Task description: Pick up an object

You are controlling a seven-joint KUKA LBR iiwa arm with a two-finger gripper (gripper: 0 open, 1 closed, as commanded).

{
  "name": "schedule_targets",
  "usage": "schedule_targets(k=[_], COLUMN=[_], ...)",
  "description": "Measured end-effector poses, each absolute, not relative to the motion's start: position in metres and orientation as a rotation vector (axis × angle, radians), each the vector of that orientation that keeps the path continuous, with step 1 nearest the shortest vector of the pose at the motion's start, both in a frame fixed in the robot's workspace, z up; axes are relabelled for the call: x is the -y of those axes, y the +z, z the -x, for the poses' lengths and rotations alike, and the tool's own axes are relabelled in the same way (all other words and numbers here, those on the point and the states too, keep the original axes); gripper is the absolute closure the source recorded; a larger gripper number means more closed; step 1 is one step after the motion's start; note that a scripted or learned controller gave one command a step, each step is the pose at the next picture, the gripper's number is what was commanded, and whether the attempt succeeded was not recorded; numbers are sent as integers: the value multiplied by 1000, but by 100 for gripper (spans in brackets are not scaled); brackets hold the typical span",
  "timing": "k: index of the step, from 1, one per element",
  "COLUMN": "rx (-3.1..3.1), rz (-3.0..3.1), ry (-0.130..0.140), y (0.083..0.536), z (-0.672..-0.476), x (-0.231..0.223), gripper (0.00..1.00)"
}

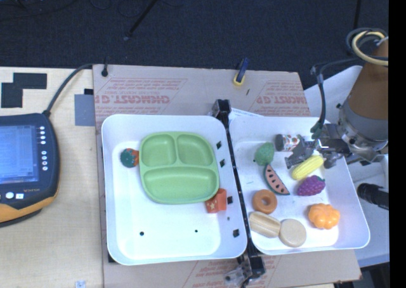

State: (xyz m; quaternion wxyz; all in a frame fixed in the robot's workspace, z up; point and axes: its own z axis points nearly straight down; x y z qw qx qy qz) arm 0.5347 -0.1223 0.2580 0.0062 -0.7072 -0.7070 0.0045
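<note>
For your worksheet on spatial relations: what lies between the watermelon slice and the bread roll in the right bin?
In the camera view, the doughnut sits between the watermelon slice and the bread roll.

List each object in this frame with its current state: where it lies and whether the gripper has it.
Green divided plastic plate: flat in left bin.
Small teal-and-orange toy: left of plate.
Small orange block: at plate's lower right corner.
Yellow toy corn: right bin, at gripper; grasp unclear.
Purple toy grapes: lying free.
Orange toy pumpkin: lying free.
Brown toy doughnut: lying free.
</note>
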Motion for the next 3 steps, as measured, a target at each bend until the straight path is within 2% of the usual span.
schedule_targets(k=[1, 2, 3], rx=[2218, 2215, 2214], rz=[2216, 2212, 2211], ry=[7, 11, 12], y=[262, 205, 139], z=[-536, -543, -538], x=[122, 128, 122], gripper=[0, 0, 0])
